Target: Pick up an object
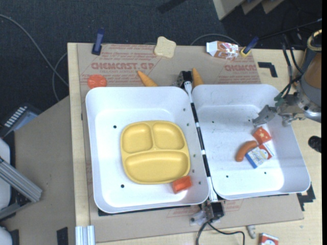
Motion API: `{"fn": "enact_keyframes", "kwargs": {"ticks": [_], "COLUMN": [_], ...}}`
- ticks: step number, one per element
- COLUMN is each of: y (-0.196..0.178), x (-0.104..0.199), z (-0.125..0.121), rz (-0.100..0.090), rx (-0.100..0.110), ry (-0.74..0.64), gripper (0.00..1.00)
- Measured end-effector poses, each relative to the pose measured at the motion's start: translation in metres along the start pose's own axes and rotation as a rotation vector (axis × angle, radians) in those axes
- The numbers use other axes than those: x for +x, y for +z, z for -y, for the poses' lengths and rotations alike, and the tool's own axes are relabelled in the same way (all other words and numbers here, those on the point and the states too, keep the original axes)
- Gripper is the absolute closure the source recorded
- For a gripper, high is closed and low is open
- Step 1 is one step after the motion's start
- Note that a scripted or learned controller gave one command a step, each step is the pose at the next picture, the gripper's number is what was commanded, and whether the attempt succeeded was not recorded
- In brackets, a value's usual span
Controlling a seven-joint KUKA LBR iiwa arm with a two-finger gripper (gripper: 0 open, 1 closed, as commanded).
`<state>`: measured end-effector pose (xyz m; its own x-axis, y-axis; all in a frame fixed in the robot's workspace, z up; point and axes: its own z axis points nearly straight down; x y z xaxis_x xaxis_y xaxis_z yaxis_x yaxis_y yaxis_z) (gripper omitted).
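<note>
In the right bin (225,137) lie an orange sausage (247,149), a small red-and-white packet (262,135) and a blue-and-white packet (257,156), all close together right of the bin's middle. My gripper (264,115) hangs over the right bin's far right part, just above and beyond the red packet, coming in from the right edge. Nothing shows between it and the packets. The left bin (102,137) holds a yellow divided plate (155,151) and an orange-red block (181,184) at the plate's near right corner.
Beyond the bins on the cardboard sit a bread slice (164,46), two carrots (146,78) (196,76), an orange disc (96,80), a blue clip (98,41) and a small carton (223,49). Cables run along the far right.
</note>
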<state>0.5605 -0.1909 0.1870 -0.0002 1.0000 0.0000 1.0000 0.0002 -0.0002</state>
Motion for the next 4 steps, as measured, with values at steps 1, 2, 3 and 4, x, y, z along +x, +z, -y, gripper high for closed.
{"fn": "enact_keyframes", "kwargs": {"ticks": [1, 2, 3, 4], "y": [0.082, 0.103, 0.093, 0.001], "x": [0.045, 0.081, 0.081, 0.128], "z": [0.011, 0.048, 0.048, -0.014], "rz": [0.000, 0.000, 0.000, 0.000], "rx": [0.001, 0.001, -0.001, -0.003], "ry": [-0.001, 0.000, 0.001, -0.002], "gripper": [0.00, 0.00, 1.00, 1.00]}}
